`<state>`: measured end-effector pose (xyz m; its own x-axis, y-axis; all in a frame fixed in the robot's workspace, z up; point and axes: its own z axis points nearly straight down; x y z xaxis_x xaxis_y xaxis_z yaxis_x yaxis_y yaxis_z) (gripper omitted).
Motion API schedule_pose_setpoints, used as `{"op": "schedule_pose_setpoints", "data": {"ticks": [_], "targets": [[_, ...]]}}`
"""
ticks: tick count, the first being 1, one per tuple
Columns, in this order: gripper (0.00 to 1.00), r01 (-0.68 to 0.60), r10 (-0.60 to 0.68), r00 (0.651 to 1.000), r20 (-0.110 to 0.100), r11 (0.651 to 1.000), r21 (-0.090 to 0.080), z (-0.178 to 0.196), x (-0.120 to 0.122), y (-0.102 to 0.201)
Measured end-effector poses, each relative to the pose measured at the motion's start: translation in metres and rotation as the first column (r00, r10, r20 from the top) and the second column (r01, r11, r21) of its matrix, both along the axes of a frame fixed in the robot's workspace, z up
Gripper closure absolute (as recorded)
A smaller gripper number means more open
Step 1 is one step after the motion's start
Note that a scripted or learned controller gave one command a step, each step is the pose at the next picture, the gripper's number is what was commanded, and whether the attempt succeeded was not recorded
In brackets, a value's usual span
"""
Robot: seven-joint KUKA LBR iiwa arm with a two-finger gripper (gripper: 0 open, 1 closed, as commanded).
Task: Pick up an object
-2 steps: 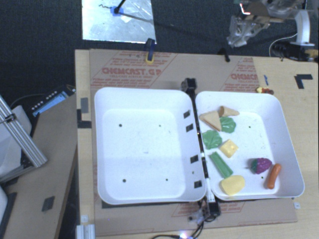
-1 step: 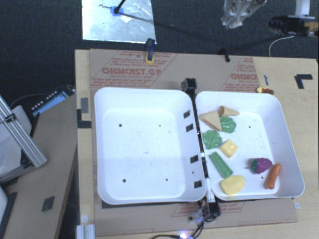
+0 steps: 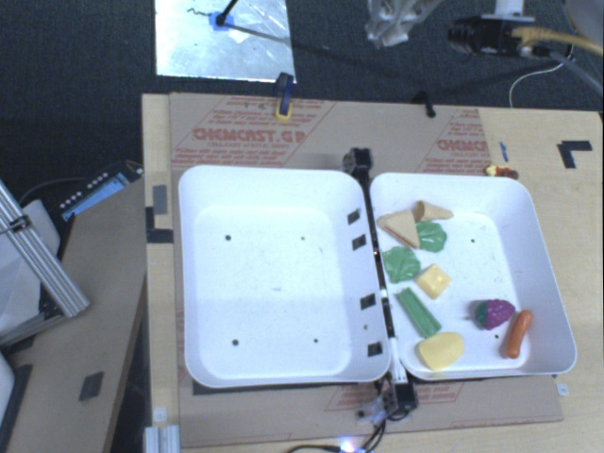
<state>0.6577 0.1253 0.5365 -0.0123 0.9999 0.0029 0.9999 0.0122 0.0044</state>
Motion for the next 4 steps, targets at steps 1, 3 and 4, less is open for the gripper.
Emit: {"op": "schedule_pose_setpoints", "data": {"ticks": [1, 3, 4], "targets": [[1.00, 0.014, -0.014, 1.000, -0.004, 1.000, -0.004, -0.020, 0.011, -0.041], [1.00, 0.017, -0.017, 1.000, -0.008, 1.000, -0.005, -0.053, 0.011, -0.021], [1.00, 0.004, -0.004, 1.000, 0.003, 1.000, 0.000, 0.002, 0.010, 0.047]]}}
